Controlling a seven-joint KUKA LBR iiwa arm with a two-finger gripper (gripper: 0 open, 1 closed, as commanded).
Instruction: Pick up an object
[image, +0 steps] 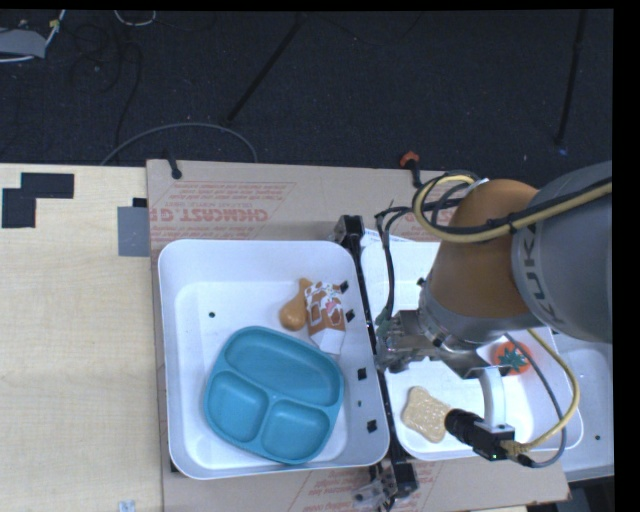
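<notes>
Bins of shallow white plastic sat side by side on the desk (70, 330): the left bin (185, 300) in the middle of the frame, the right bin (545, 415) toward the lower right. The grey arm with its orange band (490, 260) reached in from the right and hung over the right bin. The wrist hid the fingers (400, 348) from above, so I could not tell whether they were open or closed, or whether they had anything.

A flat tan toast-shaped toy piece (425, 413) lay on the right bin's floor, just below and right of the wrist, and seemed the likeliest target. A small round orange and teal object (512, 356) sat near it, partly covered by the arm. In the left bin lay a blue divided plastic plate (272, 393), with a brown toy with a red and white patterned part (315, 307) just above it.

The toast piece looked light and stiff, probably plastic, and not fragile. Lying flat, it offered little height, so a hold across its narrower sides, pressed close to the bin floor, appeared best. A smooth surface might let it slip.
</notes>
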